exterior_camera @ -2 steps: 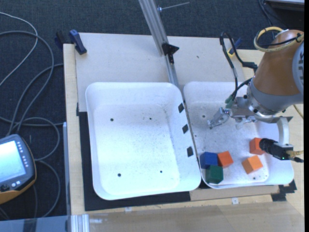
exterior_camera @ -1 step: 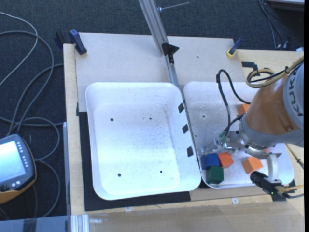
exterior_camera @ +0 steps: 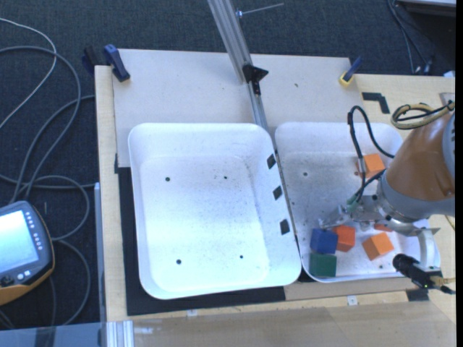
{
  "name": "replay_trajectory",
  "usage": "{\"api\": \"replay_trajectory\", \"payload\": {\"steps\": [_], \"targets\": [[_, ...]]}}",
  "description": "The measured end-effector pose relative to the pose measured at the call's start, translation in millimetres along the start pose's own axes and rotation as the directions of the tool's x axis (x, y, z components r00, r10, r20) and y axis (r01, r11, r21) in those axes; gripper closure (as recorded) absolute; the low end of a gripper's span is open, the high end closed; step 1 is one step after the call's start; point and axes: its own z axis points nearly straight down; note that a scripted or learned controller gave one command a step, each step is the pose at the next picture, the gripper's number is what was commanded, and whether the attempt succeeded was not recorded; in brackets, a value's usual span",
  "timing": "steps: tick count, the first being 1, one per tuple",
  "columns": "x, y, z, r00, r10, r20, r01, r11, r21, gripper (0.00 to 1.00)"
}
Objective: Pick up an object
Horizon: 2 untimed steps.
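Several blocks in right bin, hand low among them

Approach step judged under way. Hand [exterior_camera: 352, 215] is seen low in the right bin [exterior_camera: 304, 150], beside the red block [exterior_camera: 346, 238] and blue block [exterior_camera: 323, 241]. Whether it is open or closed cannot be told; nothing is seen held. Next, a centred closing on one block is called for.

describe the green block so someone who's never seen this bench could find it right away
Start at the right-hand white bin, the one the arm reaches over, and go to its near edge. The green block sits there, directly in front of the blue block. It is the bin's one green piece; the others are blue or orange.
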Motion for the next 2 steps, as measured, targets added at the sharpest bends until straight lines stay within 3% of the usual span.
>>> {"api": "replay_trajectory", "payload": {"steps": [1, 2], "targets": [[57, -3, 3, 1.0, -0.007, -0.001, 0.007, 1.0, 0.01, 0.0], [13, -4, 3, 1.0, 0.001, -0.002, -0.001, 1.0, 0.011, 0.0]]}}
